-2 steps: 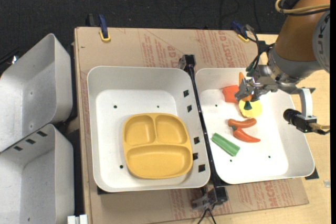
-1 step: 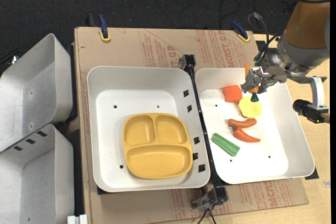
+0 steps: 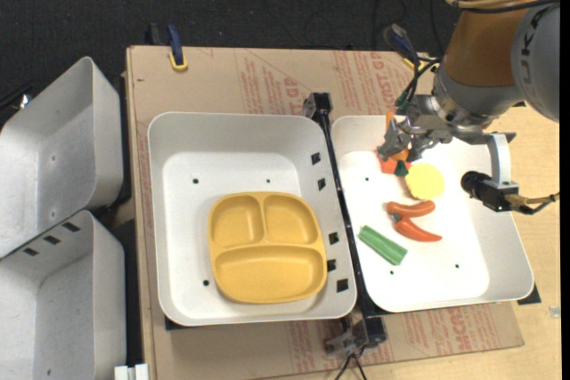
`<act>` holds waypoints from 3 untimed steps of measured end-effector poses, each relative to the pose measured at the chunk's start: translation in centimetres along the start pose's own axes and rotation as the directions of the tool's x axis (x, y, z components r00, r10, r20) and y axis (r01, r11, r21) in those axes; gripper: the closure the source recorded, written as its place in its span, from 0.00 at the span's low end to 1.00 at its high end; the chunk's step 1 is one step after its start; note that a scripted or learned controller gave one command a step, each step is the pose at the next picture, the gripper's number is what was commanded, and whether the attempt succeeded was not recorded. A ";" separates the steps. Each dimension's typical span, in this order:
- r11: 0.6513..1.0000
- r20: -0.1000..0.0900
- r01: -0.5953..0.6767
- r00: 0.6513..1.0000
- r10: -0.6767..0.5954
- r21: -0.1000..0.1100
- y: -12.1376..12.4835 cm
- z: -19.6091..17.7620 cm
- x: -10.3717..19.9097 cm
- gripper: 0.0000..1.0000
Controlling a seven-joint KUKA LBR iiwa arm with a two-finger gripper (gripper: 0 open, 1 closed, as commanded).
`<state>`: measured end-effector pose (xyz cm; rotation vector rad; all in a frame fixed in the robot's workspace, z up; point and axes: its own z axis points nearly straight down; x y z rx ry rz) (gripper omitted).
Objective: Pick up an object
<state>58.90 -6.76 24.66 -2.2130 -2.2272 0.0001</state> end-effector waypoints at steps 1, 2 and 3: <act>1.000 0.000 0.002 1.000 -0.002 -0.003 0.8 -0.5 5.3 1.00; 1.000 0.001 0.000 1.000 0.000 0.001 1.1 1.4 10.3 1.00; 1.000 0.000 0.001 1.000 -0.001 -0.003 1.9 0.4 15.6 1.00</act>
